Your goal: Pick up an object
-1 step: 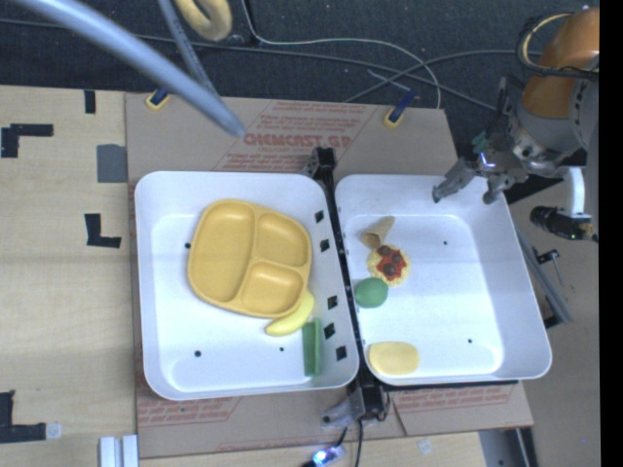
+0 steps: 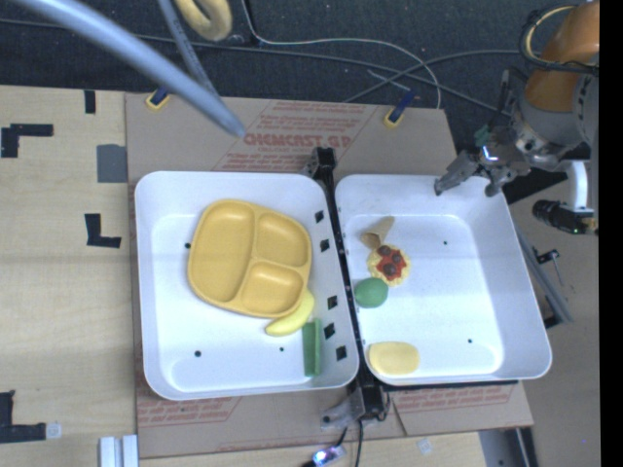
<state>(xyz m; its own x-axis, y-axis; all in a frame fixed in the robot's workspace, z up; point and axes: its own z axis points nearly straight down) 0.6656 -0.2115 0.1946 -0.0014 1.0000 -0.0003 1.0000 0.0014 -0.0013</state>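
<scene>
My gripper hangs over the far right rim of the right bin, fingers spread open with nothing between them. In that bin lie a pizza slice, a green ball just below it, and a pale yellow oval piece near the front wall. All three are well to the left of and nearer than the gripper. The left bin holds a yellow divided plate, a banana against the plate's lower edge, and a green stick.
The bins meet along a black-clipped divider. Cables run across the dark floor behind the bench. A grey pole crosses the upper left. The right bin's floor is bare on its right half.
</scene>
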